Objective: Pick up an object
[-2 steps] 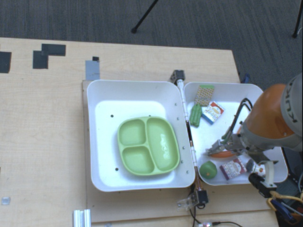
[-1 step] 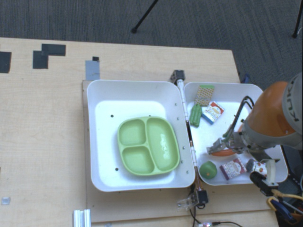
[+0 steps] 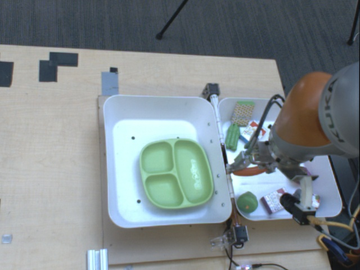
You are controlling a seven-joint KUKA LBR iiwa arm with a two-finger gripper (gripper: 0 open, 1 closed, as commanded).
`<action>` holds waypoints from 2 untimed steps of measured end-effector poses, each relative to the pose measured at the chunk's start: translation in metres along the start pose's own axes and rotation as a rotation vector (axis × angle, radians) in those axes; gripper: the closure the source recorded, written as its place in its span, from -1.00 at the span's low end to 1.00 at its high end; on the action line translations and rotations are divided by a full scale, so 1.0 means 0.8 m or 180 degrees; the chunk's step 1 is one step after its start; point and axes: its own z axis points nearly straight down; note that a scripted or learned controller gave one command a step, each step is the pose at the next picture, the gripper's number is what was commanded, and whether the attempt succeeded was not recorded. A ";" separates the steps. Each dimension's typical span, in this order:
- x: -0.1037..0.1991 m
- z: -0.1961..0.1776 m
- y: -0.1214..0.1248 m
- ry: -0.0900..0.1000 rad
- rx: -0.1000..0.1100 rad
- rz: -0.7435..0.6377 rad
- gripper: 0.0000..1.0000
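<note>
Basically, the arm (image 3: 315, 117) reached in from the right and hung low over the right bin (image 3: 332, 207), with the gripper (image 3: 247, 161) down among the clutter near that bin's left wall. Whether it was open, shut or gripping anything, I could not tell; the wrist and cabling covered that spot.

Candidates for the pick all sat in the right bin: a green stick-shaped item (image 3: 232, 135) near the top left, a patterned packet (image 3: 243, 112) above it, a green ball-like fruit (image 3: 247, 202) at the bottom left, a small red-and-white box (image 3: 273, 201) just beside the fruit, and an orange-red piece (image 3: 248, 172) right under the gripper. The left bin (image 3: 121, 167) held a green divided plate (image 3: 176, 174), well apart from the gripper.

Risks, judged from this layout: items were crowded, so a closing grasp could catch two things or push one aside. The gripper was close to the divider wall between the bins, so a collision or a pinched edge seemed possible. The round fruit would likely roll if nudged.

Labels: print on the packet and the box was too small to read. No brand legible.
</note>
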 end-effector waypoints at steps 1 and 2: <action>0.088 0.001 0.000 0.0002 0.0005 0.0000 1.00; 0.045 0.000 0.000 -0.0003 0.0002 0.0006 1.00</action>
